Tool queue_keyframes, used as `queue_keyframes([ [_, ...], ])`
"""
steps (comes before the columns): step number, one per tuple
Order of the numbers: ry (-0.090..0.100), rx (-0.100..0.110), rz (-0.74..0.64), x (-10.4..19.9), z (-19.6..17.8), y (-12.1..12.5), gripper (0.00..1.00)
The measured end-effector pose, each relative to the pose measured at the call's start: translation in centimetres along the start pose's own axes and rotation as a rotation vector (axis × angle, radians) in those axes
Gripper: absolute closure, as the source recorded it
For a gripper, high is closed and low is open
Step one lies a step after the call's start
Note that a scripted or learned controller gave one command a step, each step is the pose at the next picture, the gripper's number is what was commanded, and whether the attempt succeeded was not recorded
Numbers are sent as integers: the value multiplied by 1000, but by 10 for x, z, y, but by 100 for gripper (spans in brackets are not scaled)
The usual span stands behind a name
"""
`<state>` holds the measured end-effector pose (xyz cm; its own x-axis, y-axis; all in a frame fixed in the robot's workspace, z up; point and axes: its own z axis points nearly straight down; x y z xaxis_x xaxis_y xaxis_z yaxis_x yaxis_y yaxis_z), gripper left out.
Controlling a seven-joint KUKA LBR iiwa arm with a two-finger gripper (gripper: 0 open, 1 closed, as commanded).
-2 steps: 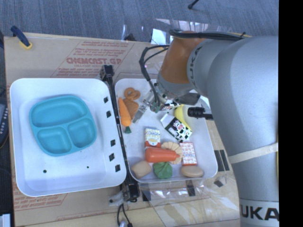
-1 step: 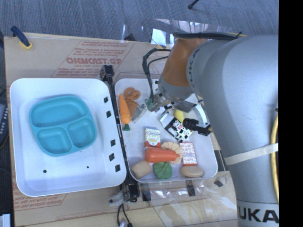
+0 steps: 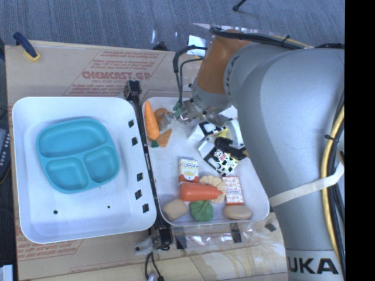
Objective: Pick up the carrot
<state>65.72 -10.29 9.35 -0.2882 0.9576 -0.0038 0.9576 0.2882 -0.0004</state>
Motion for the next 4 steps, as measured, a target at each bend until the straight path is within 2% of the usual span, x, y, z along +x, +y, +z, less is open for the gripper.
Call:
queue_keyframes([
  [1,2,-8,158,65,-104,22,0],
  [2,-1,-14,31,76,-243,25,0],
  [3,5,11,202,125,-144,35,0],
  [4,6,9,240,197,-96,56,0],
])
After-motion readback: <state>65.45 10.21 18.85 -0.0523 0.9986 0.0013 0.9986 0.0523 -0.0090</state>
